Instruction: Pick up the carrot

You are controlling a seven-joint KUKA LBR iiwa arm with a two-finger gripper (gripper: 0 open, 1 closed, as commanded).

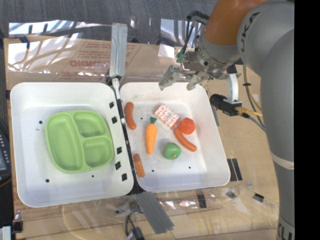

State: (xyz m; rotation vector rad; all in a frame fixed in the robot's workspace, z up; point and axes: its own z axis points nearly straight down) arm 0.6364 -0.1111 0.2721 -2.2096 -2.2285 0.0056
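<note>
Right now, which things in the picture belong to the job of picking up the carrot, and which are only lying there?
For the job:
- carrot, lying in the right bin
- hand, open, above the far edge of that bin

Only lying there:
- green apple
- tomato
- three sausages
- patterned packet
- green divided plate in the left bin

A green divided plate point(80, 140) lies in the left bin point(22, 104). In the right bin point(212, 156), one sausage point(130, 115) lies near the left wall, another point(138, 165) at the lower left; a patterned packet point(166, 116), tomato point(187, 126), third sausage point(185, 140) and green apple point(172, 151) sit toward the right.
</note>
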